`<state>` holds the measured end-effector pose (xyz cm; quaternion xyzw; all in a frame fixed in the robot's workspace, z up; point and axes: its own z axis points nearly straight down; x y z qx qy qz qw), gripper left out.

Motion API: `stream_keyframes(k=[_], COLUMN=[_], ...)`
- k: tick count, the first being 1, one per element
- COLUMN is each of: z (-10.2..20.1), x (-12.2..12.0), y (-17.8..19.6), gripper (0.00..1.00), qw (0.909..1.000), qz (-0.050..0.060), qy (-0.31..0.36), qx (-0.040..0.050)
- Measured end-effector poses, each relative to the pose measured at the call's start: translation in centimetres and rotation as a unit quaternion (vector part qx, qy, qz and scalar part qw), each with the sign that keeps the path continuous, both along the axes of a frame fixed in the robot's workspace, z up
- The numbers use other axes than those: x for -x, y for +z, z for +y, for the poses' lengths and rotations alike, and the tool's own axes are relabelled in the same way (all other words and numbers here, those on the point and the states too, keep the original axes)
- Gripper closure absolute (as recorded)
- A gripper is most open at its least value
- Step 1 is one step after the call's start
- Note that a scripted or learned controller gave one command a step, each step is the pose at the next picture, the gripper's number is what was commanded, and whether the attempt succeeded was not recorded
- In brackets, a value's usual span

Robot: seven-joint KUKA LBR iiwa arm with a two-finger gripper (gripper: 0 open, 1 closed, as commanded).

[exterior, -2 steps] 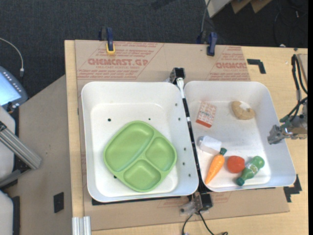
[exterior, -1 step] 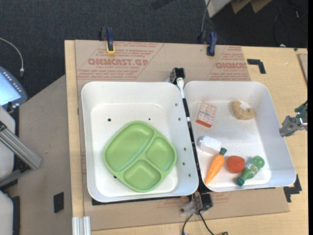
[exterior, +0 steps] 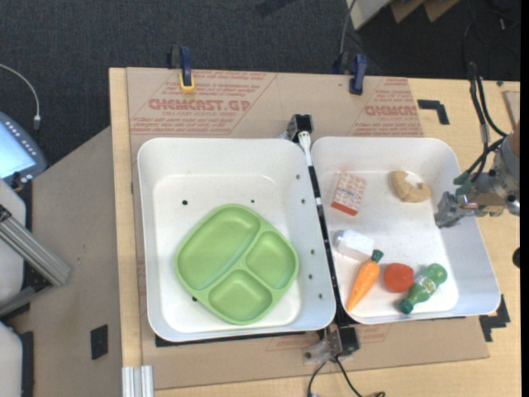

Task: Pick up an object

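Reaching in from 3 o'clock, the gripper (exterior: 447,208) hangs over the right-hand edge of the right bin (exterior: 388,145) with nothing seen between its fingers; whether those fingers are spread or pressed together cannot be told from this angle. Two shallow white bins sit side by side on the worktop (exterior: 128,164), which is covered with printed brown cardboard. Inside the right bin, a tan bagel-shaped piece (exterior: 410,186) lies toward 1 o'clock, near the gripper but apart from it. A small orange-and-white carton (exterior: 348,193) rests toward 11 o'clock. At 9 o'clock lies a small white object (exterior: 355,241), its lower edge touching the leafy top of a toy carrot (exterior: 364,280) that slants down toward 7 o'clock. Just beside the carrot, at 6 o'clock, sits a red tomato-like ball (exterior: 397,276), and a green bottle (exterior: 422,288) leans against it toward 5 o'clock. A green divided plate (exterior: 236,262) with three compartments fills the middle of the left bin (exterior: 165,172).
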<state>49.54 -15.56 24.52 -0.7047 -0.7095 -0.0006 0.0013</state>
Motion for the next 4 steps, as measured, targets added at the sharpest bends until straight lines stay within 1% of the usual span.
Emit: stream_keyframes(k=[1,3,4], z=[4.6,15.6,21.5], x=[-1.8,-5.2,-7.8], y=[-1.4,-3.4,-3.1], gripper=[1.00,1.00,1.00], qw=[1.0000,1.0000,1.0000], qz=[0.001,-0.001,-0.002], qy=[-0.001,0.000,0.000], qx=[-0.0002,0.0004,0.0005])
